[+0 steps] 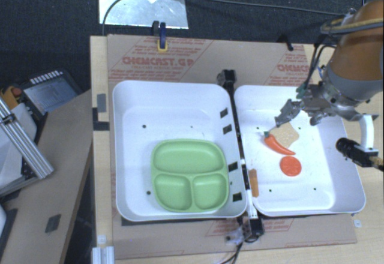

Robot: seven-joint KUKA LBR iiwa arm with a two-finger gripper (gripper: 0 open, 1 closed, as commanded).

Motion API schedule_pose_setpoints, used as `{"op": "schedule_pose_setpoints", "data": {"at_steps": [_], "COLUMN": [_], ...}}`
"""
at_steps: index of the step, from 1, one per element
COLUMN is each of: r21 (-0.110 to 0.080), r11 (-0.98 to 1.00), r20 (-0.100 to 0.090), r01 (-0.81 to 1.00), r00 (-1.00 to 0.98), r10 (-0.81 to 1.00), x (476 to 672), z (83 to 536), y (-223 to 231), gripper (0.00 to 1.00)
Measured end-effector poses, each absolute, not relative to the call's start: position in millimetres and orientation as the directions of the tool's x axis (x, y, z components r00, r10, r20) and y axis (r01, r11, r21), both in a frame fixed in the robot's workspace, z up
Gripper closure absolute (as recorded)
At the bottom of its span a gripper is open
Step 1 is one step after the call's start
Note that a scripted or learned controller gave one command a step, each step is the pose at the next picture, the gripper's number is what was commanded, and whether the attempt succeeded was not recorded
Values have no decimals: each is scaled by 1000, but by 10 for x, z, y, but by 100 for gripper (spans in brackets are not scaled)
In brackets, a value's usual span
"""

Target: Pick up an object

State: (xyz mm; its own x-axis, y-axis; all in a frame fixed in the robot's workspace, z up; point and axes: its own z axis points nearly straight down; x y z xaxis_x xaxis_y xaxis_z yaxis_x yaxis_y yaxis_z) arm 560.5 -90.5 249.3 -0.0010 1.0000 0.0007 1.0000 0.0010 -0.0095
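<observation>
In the right bin (318, 197) lie an orange-red chili-shaped piece (278, 144), a tan bread-like slice (288, 135) touching it, and a round orange-red disc (291, 167). A small orange stick (253, 183) rests at the bin's left rim near the divider. My gripper (300, 115) hangs over the bin's upper middle, just above and behind the tan slice. Its two dark fingers (286, 114) are spread open, with nothing between them.
The left bin (129, 137) holds a green three-section plate (189, 174). A black clip row runs along the divider (235, 137) between the bins. The arm's grey and orange body (357, 59) looms over the right bin's far right corner.
</observation>
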Motion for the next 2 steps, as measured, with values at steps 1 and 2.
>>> {"op": "schedule_pose_setpoints", "data": {"at_steps": [1, 2], "r21": [2, -2], "r11": [3, 0], "r20": [0, 0], "r01": [1000, 1000], "r00": [-3, 0], "r10": [1000, 1000], "x": [5627, 5618], "z": [2550, 2109], "y": [-905, -970], "gripper": [0, 0]}}
